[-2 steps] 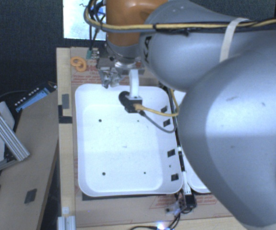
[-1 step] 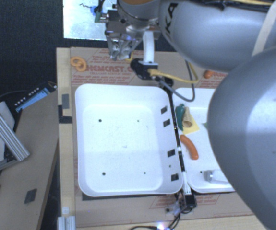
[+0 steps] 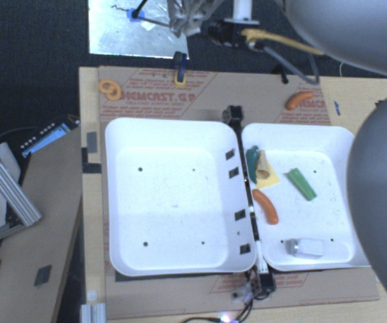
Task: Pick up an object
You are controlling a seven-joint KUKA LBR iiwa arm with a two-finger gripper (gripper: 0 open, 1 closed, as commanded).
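The right bin (image 3: 338,140) holds every loose piece. A smooth orange sausage (image 3: 266,206) lies at a slant near the bin's left wall, rounded at both ends. Just above it sits a pale yellow wedge (image 3: 267,170), tapered upward, touching a dark green piece (image 3: 252,159) on its left. To the right, apart from these, a flat green bar (image 3: 301,184) lies diagonally. Near the bin's front edge rests a small grey-white block (image 3: 304,248) with soft corners.

The left bin (image 3: 119,140) is glossy white plastic with rounded corners. Both bins stand on a brown cardboard sheet (image 3: 159,93) with red print. On it lie a tan ring (image 3: 110,89) at the far left and another orange sausage (image 3: 299,100) beyond the right bin.

The gripper (image 3: 188,15) hangs over a shiny metal plate (image 3: 116,19) beyond the cardboard; whether its metal parts are spread or closed I cannot tell. The grey arm (image 3: 341,19) bulks large at right.
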